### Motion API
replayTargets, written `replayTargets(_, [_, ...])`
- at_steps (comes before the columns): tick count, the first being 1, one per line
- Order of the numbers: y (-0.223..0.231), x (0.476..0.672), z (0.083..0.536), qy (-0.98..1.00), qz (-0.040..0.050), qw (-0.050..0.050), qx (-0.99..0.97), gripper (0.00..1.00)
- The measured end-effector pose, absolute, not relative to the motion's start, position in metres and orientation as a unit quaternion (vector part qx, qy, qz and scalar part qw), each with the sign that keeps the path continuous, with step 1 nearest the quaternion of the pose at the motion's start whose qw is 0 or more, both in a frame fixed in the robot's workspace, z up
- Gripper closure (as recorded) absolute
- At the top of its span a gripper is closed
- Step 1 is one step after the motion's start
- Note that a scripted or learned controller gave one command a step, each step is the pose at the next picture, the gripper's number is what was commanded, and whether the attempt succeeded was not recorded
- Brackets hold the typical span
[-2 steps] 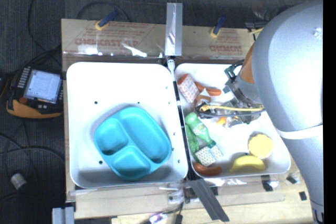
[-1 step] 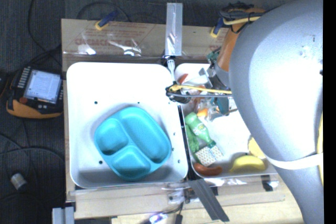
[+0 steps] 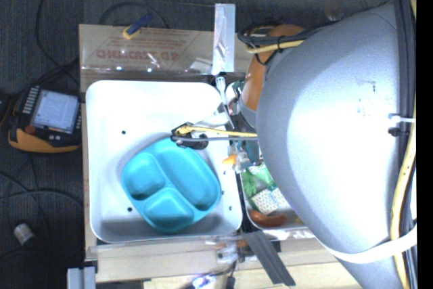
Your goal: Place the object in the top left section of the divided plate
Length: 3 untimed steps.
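Note:
A blue divided plate (image 3: 171,185) with three sections lies tilted in the lower middle of the left white bin (image 3: 115,112). Its sections look bare. My gripper (image 3: 228,107) hangs at the wall between the two bins, just above and right of the plate's upper right rim. The big grey arm (image 3: 338,139) hides most of it, and I see nothing I can name as held.
The arm covers most of the right bin. At that bin's left edge lie a green packet (image 3: 259,181), a white-and-green meshed item (image 3: 268,200), a reddish-brown piece (image 3: 268,218) and a small orange bit (image 3: 230,160). A handheld device (image 3: 49,117) rests on the floor at left.

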<state>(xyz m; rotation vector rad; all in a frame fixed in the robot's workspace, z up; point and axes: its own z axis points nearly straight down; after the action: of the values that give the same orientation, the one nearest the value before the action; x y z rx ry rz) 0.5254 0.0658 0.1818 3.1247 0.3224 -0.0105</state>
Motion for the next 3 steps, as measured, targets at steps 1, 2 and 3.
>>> replayTargets(1, [0.109, 0.553, 0.121, 0.103, 0.0064, -0.002, 0.995, 1.0])
replayTargets(2, [0.203, 0.484, 0.133, 0.122, -0.0033, 0.001, 0.993, 1.0])
replayTargets(3, [0.176, 0.502, 0.156, 0.147, -0.0032, 0.001, 0.989, 1.0])
